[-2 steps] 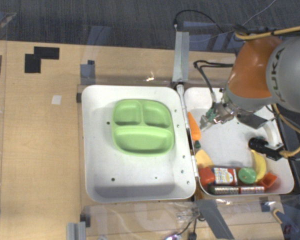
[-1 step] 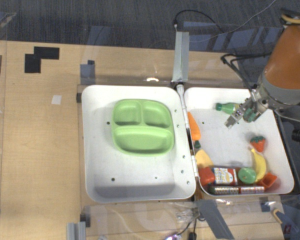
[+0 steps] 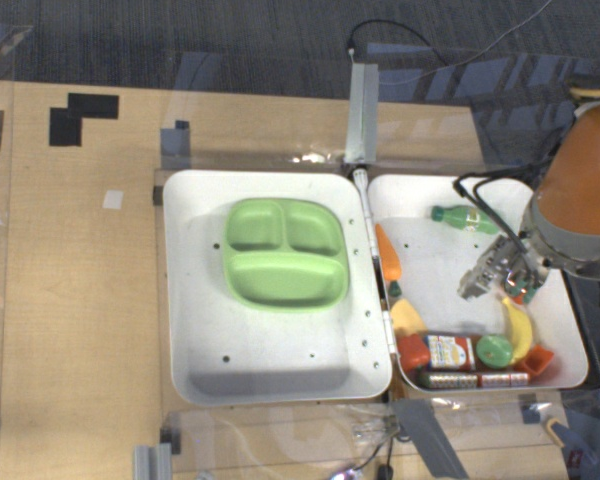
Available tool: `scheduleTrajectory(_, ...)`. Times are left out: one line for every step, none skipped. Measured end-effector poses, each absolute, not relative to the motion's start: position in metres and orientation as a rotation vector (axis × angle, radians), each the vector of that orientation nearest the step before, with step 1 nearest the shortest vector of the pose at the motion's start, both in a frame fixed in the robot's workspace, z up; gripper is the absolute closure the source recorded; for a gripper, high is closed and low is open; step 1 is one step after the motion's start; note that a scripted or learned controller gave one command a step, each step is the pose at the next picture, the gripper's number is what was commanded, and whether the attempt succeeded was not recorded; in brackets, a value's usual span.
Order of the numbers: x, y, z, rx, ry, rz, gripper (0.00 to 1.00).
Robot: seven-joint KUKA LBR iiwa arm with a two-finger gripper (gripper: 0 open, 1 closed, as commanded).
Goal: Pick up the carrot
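The carrot (image 3: 387,253) is a slim orange piece lying along the left wall of the right bin (image 3: 420,193), its green end pointing toward the front. My gripper (image 3: 480,280) hangs over the right half of that bin, well to the right of the carrot and apart from it. Nothing shows between its fingers.
A green bottle (image 3: 463,218) lies at the back of the right bin. Along its front wall are a yellow piece (image 3: 407,316), a red ketchup bottle (image 3: 442,352), a green round thing (image 3: 495,349) and a banana (image 3: 518,326). A green divided plate (image 3: 285,252) sits in the left bin (image 3: 195,358).
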State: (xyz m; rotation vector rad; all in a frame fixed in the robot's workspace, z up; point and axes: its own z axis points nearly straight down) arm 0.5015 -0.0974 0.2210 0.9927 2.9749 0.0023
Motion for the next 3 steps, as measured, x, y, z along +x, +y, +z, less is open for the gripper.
scheduleTrajectory(0.499,-0.100,0.150,0.890,3.008,0.002,1.00)
scheduleTrajectory(0.521,-0.084,0.091,1.471,2.759,0.009,1.00)
scheduleTrajectory(0.555,-0.131,0.091,1.467,2.756,0.008,1.00)
